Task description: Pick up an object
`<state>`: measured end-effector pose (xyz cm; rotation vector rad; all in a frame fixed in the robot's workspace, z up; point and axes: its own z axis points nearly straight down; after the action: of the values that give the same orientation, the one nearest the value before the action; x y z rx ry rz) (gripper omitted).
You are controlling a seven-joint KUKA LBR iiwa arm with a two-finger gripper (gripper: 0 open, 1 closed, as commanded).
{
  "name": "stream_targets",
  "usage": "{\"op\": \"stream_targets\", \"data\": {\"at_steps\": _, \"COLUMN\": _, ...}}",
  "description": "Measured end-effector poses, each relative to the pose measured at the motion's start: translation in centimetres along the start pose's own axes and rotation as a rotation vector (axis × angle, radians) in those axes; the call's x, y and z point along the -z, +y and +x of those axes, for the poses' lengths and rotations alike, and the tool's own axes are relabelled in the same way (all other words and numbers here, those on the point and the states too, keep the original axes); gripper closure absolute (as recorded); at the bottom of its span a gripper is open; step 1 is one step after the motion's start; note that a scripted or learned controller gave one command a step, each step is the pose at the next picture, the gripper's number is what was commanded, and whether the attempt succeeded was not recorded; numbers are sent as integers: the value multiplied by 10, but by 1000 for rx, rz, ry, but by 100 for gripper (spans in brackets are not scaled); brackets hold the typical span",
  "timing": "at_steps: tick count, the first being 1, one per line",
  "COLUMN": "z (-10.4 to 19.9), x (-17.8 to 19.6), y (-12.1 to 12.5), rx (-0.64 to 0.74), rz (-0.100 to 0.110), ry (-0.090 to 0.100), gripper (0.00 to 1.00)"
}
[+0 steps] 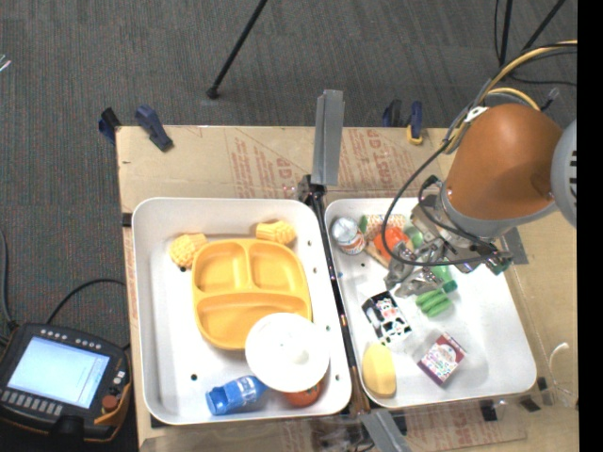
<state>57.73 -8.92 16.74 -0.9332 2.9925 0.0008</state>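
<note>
Two white bins sit side by side on the bench, the left bin (151,252) and the right bin (499,337), their inner walls nearly touching. Five kinds of thing lie in the left one: one yellow divided plate (247,285) in the middle, two yellow corn pieces (187,248) near the far edge, one at the plate's far left corner and the other (275,232) at its far right, one white round lid (286,350) overlapping the plate's near right corner, one blue toy car (233,395) along the near edge, and one orange-red thing (301,395) peeping from under the lid, too hidden to name. One silver can (347,234) lies at the right bin's far left corner, with one orange item (388,241) just beside it, partly covered by the arm. One green bundle (435,299) lies mid-bin, one black-and-white patterned carton (387,316) is left of centre, one yellow lemon-like piece (379,370) rests against the near edge, and one small purple box (441,360) sits nearer the near right corner. One gripper (415,269) hangs over the far middle of the right bin, just beside the green bundle; whether it is spread or closed cannot be told, and nothing shows gripped. Open floor remains along the right bin's right edge and the left bin's left edge.
</note>
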Motion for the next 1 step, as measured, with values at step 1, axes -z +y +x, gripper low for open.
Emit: {"op": "stream_targets", "data": {"at_steps": 1, "z": 1, "x": -2, "y": 0, "rx": -1, "rz": -3, "ry": 3, "gripper": 0}}
